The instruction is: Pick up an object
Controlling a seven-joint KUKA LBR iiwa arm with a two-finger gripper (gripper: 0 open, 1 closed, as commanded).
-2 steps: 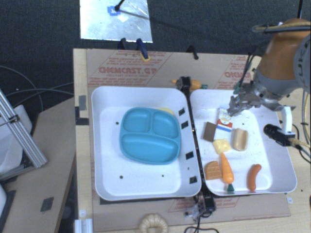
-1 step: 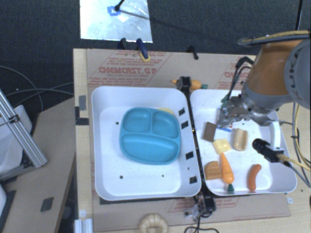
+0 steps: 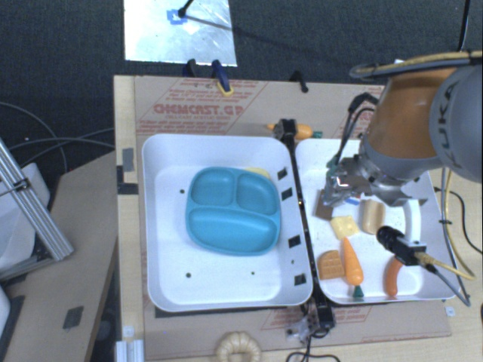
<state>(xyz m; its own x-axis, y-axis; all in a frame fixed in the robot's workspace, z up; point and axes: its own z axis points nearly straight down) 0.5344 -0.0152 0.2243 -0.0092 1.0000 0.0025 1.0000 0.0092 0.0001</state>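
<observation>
brown bench (image 3: 204,100) with red lettering, left white bin (image 3: 162,277) on it, right white bin (image 3: 434,292) touching the left bin's right side, blue clamp (image 3: 221,76) behind the left bin

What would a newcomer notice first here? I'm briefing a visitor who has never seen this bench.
Probably the blue divided plate, lying alone in the left bin. Next, the grey and orange arm looming over the right bin, its end effector low above toy foods: a carrot, a cheese piece and a sausage.
</observation>
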